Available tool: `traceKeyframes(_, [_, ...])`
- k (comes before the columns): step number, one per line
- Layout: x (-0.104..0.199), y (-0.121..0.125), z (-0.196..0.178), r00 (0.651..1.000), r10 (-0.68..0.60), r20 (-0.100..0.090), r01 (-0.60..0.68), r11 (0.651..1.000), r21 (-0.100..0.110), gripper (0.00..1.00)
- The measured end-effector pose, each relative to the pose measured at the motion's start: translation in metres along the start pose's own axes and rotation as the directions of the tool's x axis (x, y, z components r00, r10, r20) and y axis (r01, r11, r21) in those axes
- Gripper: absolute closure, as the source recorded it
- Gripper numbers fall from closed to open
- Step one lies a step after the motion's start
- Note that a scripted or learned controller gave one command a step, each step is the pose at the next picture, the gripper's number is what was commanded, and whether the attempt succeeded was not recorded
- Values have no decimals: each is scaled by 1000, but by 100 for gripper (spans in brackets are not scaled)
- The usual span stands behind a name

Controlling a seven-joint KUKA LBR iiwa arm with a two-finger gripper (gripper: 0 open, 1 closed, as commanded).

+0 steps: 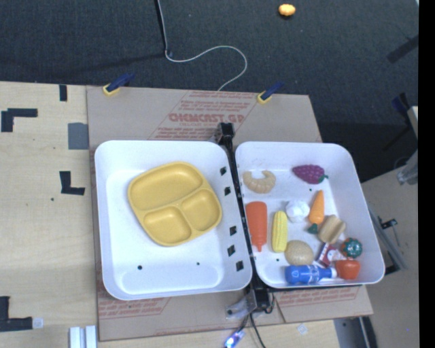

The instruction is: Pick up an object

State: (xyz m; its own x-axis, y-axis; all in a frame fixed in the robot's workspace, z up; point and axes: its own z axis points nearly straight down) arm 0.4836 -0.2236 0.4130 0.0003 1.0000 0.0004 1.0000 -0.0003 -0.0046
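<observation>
We log L bin point(112, 204) w/ yellow tray point(175, 202); R bin point(357, 183) w/ toy foods, incl. carrot point(256, 225), corn point(279, 231), grapes point(308, 173). Gripper state: we can't tell.

The small pieces piled in the right bin's point(353, 170) near corner overlap too tightly to tell apart; the red piece point(347, 270) is half hidden by the blue bottle point(307, 274). The white cable point(204, 56) runs off the top edge; the orange speck point(287, 9) on the floor is too small to name.

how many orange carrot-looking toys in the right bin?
2. A large carrot lies along the right bin's left side; a smaller carrot lies right of centre, below the purple grapes. The lower-right pile may hide others.
</observation>
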Motion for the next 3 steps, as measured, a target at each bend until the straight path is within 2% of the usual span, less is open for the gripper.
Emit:
traceKeyframes(2, [0, 0, -56, 1000, -2, 2, 2, 1000, -7, 100])
traceKeyframes(3, [0, 0, 16, 1000, 0, -1, 0, 1000, 3, 100])
